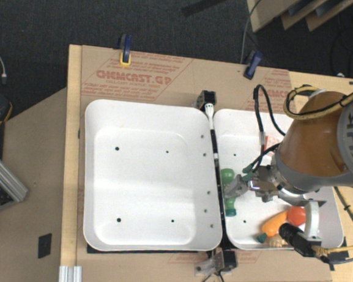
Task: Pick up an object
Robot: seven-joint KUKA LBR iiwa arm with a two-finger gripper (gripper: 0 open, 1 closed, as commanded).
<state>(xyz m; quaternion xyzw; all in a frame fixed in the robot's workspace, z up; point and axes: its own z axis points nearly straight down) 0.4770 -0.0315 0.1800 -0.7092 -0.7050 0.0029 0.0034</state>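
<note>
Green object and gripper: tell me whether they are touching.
Cannot tell. In the camera view the gripper sits right against the green object in the right bin, but its body hides whether there is contact.

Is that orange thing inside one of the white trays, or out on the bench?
Inside. The orange object lies on the floor of the right bin, near its front edge.

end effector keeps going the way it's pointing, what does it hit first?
Probably the green object in the right bin; the end effector points left toward it. Depth is unclear from this slant.
</note>
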